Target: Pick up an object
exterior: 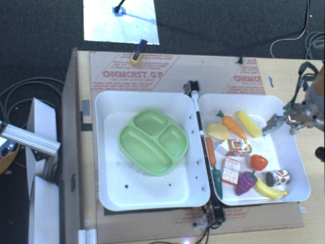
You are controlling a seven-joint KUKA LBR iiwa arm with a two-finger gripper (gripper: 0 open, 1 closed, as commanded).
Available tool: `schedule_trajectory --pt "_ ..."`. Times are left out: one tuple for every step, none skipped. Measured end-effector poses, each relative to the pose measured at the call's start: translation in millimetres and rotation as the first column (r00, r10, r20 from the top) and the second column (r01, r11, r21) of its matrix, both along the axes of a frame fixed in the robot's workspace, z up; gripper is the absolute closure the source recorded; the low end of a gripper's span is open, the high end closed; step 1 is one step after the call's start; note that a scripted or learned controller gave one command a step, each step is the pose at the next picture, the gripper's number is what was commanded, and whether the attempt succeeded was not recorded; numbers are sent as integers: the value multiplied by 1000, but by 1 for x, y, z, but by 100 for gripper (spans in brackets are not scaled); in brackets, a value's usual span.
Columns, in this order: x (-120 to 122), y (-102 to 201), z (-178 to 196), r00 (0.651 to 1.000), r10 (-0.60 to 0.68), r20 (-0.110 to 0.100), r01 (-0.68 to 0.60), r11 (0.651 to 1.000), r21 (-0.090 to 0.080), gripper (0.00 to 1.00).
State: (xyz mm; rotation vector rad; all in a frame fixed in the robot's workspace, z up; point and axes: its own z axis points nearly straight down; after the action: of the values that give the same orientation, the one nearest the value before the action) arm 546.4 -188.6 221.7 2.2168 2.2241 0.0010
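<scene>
The right bin (297, 159) holds several toy foods: a corn cob (249, 123), a carrot (233, 126), a pale yellow lemon (218, 131), a small orange carton (237, 147), a red tomato (258, 162), a tin can (278, 177), a banana (269, 189), purple grapes (245, 182) and a red-and-white box (231, 170). My gripper (282, 126) hangs over the bin's upper right part, just right of the corn. Its fingers are spread, and nothing sits between them.
The left bin (109, 187) bears a green divided plate (153, 142). An orange stick (209, 150) and a green chilli (217, 179) lie along the dividing wall between the bins. Cardboard lies under both bins. Cables run at the far right.
</scene>
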Motion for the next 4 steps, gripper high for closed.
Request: schedule_trajectory --pt "41 39 -82 1000 5 -4 -5 1000 3 0" --pt "72 62 -138 1000 4 4 -4 1000 -1 0" --pt "31 58 -137 1000 -3 -1 3 1000 -1 0" --pt "35 60 -137 1000 0 1 0 1000 0 0"
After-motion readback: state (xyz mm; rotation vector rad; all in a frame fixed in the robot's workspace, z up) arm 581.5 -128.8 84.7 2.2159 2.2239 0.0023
